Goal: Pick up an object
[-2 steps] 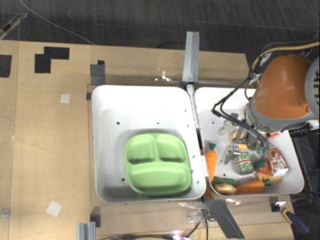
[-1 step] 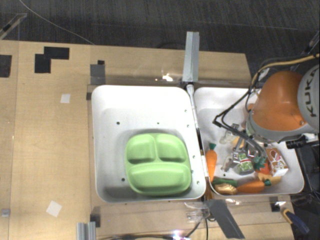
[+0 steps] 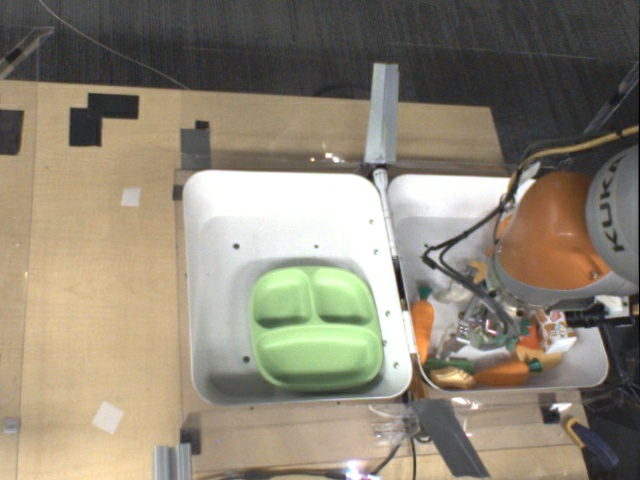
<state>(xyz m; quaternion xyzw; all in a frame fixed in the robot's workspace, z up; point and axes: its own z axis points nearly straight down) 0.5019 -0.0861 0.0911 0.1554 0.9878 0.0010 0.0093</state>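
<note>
Legible writing: white letters "KU" on the grey arm (image 3: 615, 208) casing, the rest of the word cut off by the frame edge. No other label could be read.

Landmark: right bin (image 3: 440, 203). The arm's orange band (image 3: 545, 230) hung over the bin's right half and hid much of its floor. The hand (image 3: 482, 326) sat low in the bin's near part, below the band, among black cables and metal parts; whether its fingers were spread or pressed together could not be made out. Nothing was seen between them.

Objects in the right bin: one carrot (image 3: 424, 328) standing along its left wall, a second carrot (image 3: 503, 373) lying along its near wall, and a small dark-and-yellow item (image 3: 450, 375) between them, too blurred to identify. A red-and-white piece (image 3: 555, 330) sat right of the hand, partly covered.

Left of the right bin, the neighbouring bin (image 3: 215, 268) held a green divided plate (image 3: 315, 326). Both bins rested on the wooden counter (image 3: 90, 298).
</note>
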